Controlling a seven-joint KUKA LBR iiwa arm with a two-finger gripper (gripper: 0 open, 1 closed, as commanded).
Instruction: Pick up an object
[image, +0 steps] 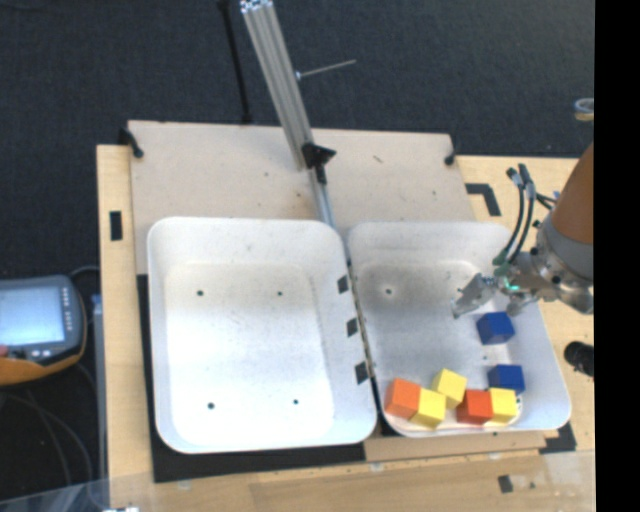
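Observation:
My gripper (478, 296) hangs over the right side of the right bin (420, 262), reaching in from the right edge. Just below it a blue cube (495, 327) lies on the bin floor, close to the gripper but apart from it. A second blue cube (507, 377) sits nearer the front. Along the bin's front edge lie an orange cube (404, 397), two yellow cubes (431, 407) (451, 384), a red-orange cube (475, 405) and another yellow cube (503, 404). I see nothing held in the gripper.
The left bin (250, 330) stands beside the right one, with a raised divider between them. A slanted metal bar (285, 90) crosses above the back of the bench. A small screen device (38, 322) sits off the left edge.

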